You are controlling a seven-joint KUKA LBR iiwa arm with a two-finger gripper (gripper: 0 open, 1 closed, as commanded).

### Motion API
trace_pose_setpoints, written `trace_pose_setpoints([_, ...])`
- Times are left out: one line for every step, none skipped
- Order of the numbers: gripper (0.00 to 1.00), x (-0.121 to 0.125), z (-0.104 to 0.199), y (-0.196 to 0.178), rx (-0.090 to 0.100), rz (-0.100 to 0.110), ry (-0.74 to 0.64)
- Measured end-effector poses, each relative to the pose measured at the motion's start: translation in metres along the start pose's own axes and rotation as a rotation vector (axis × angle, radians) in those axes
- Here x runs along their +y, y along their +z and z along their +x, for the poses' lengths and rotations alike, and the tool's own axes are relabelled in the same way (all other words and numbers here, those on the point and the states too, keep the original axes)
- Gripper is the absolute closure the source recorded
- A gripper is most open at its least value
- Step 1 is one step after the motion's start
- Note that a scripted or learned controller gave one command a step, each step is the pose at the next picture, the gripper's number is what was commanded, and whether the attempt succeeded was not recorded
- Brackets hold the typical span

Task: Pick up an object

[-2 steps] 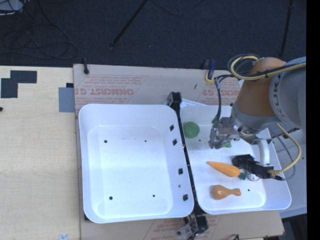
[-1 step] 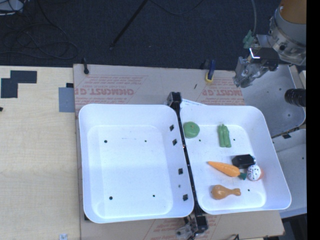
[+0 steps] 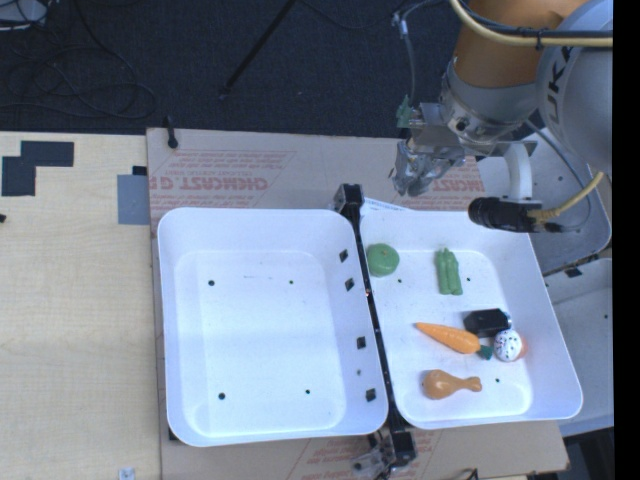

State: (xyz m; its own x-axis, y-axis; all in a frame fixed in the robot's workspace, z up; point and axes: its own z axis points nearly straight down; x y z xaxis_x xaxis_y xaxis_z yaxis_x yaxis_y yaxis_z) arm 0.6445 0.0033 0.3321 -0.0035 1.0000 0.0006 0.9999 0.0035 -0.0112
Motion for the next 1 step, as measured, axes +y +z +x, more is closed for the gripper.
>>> trace_pose_setpoints([1.00, -0.0007, 0.0626, 0.0111, 0.000, -0.006, -0.001])
